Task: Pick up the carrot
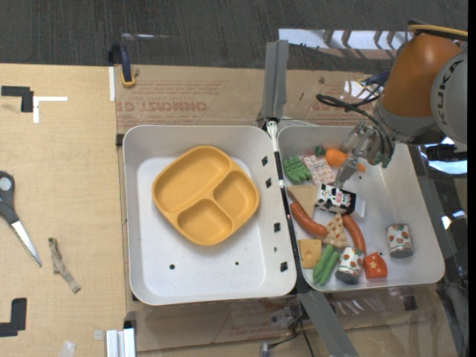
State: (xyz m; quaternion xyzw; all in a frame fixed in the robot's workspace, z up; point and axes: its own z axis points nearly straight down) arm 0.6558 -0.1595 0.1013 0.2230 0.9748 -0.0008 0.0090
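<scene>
The carrot (336, 156), a small orange toy with a green leaf tip pointing left, lies near the far wall of the right bin (416, 199). My gripper (346, 174) hangs from the grey and orange arm at the upper right. It reaches down just to the right of the carrot and a little nearer to the camera, over a black-and-white carton (335, 198). The carrot lies beside the gripper, and its right end sits close against the gripper body.
Around the carrot are a green leafy toy (296, 169), a printed card (321, 171), two red sausages (307, 219) (354, 233), cheese (309, 253), a green pod (325, 265), a can (400, 240) and a strawberry (375, 266). The left bin (141, 222) holds a yellow divided plate (206, 194).
</scene>
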